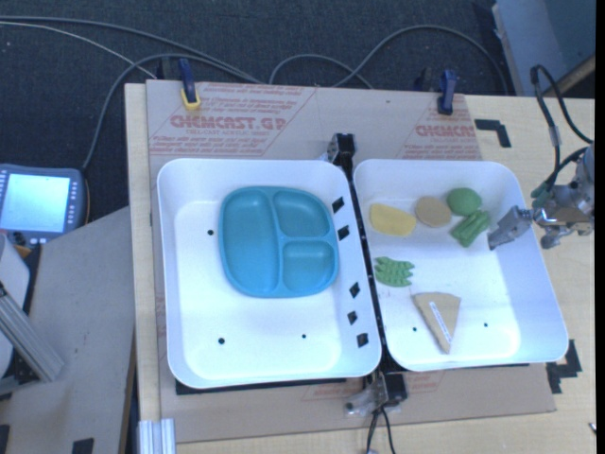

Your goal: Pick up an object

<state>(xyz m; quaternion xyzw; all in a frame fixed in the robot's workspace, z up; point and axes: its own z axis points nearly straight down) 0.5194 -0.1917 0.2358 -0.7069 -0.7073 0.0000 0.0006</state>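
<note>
The right bin (529,296) holds several toy foods. A yellow piece (391,219), a tan round piece (434,211) and a green piece (466,215) lie in a row across the back. A green pea pod (394,271) rests near the left wall, and a tan wedge (439,316) lies toward the front. My gripper (527,232) hovers over the bin's right side, just right of the green piece. It is open, with nothing between its fingers.
The left bin (189,329) holds a blue divided plate (279,240). A black divider with clips (354,244) runs between the bins. Two clamps (189,91) hold the board at the back. Cables trail behind the bench.
</note>
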